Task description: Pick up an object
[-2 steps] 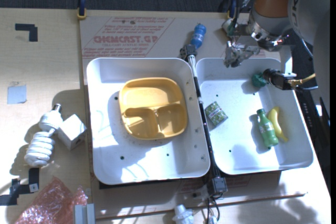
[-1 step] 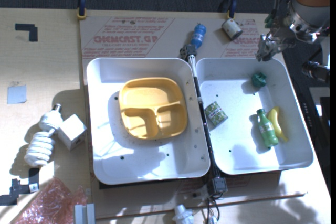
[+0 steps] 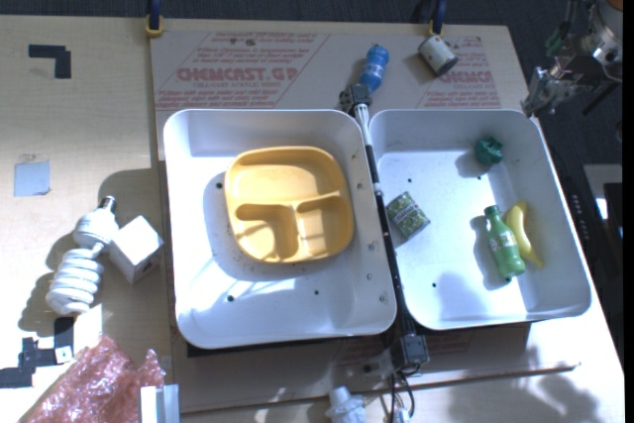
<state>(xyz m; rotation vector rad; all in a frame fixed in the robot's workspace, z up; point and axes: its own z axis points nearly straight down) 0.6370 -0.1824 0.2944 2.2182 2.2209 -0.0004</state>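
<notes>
Counter: we see pale wood counter point(image 3: 79, 144) carrying two white bins, dark floor beyond its far edge.
Objects: green bottle point(image 3: 503, 244) and banana point(image 3: 524, 235) touching, right bin point(image 3: 555, 213), right edge.
Claw: claw point(image 3: 560, 79) past the counter's far right corner, cluttered; we cannot tell its state.

both bins point(image 3: 198, 312) look like smooth white plastic. the yellow divided tray point(image 3: 287, 203) at 9 o'clock is matt plastic. the green bottle point(image 3: 503, 246) at 3 o'clock shines glossy. the table point(image 3: 79, 124) is pale matt wood.
</notes>
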